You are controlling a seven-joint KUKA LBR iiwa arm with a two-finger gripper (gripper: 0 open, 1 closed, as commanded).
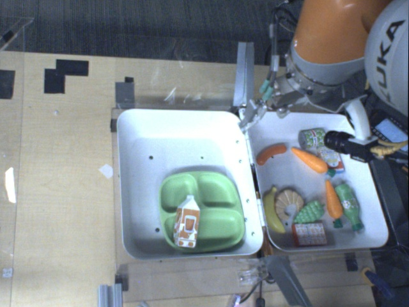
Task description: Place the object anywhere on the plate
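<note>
Item, left bin (137, 139): green plate (211, 203) carrying a small orange-and-white carton (187, 222), which is lying across the plate's front left rim, so I am judging the placement as good as done. Item, my gripper (250, 115): hovering over the divide between the two bins, well apart from the carton, fingers spread and gripping nothing. Item, right bin (377, 235): sausage (271, 152), carrots, banana (273, 215) and other toy food lying untouched; I am judging only a retreat as remaining.
</note>
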